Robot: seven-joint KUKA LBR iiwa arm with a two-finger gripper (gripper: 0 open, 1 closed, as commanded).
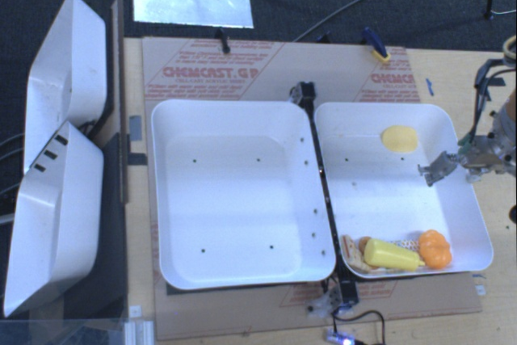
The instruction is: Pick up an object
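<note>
In the right bin (452, 198) a pale yellow round object (400, 139) lies near the far wall. Along the near wall sits a cluster: a yellow bottle-shaped object (391, 255), an orange round object (435, 249) and a tan cracker-like piece (353, 253). My gripper (437, 168) reaches in over the bin's right rim, roughly level with the middle of the bin, to the right of and below the pale yellow object. Nothing shows between its fingers.
The left bin (242, 190) stands beside the right one, with a black divider strip (321, 174) between them. Two spare white bins (56, 149) lean at the far left. A blue-and-yellow clamp (376, 45) holds the board's far edge.
</note>
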